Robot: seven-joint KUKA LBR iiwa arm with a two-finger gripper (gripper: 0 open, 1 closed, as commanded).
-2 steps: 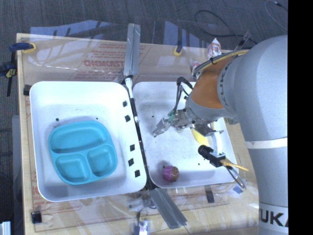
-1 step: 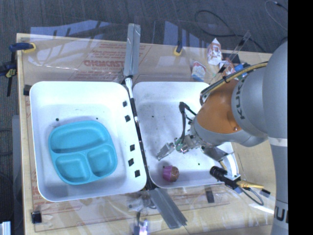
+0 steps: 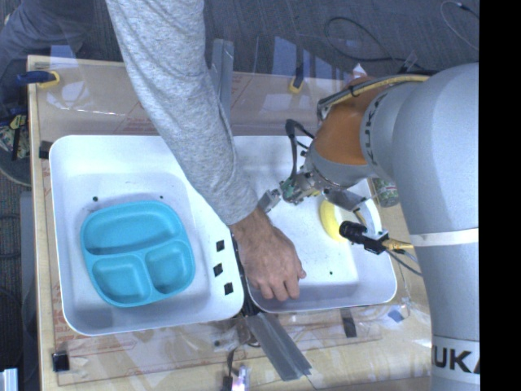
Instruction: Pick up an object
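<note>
**Target sits just right of the gripper, human hand in the same bin**

Left to right from my seat: left bin (image 3: pixel 69 161) holds a blue divided tray (image 3: pixel 137 252), not my concern. Then a person's arm in a grey sleeve (image 3: pixel 175 80) comes down across the divider, and their hand (image 3: pixel 269 261) is resting on the floor of the right bin (image 3: pixel 378 287), near its front-left corner.

Next, the gripper (image 3: pixel 286 192), low over the right bin's back-left area, under the orange band (image 3: pixel 342 133). I can't tell how the gripper is set from this angle; nothing visibly in it.

Task object as I read it: a yellow object (image 3: pixel 331 221), just right of and slightly nearer the front than the gripper, partly behind a black fitting on the wrist (image 3: pixel 361 236). Its long axis seems to run roughly back-to-front, hard to confirm.

My call: the needed shift is short, rightward and a touch forward. The hand is nearer the gripper on its left than I'd like; I'd hold off moving until it's out.
</note>
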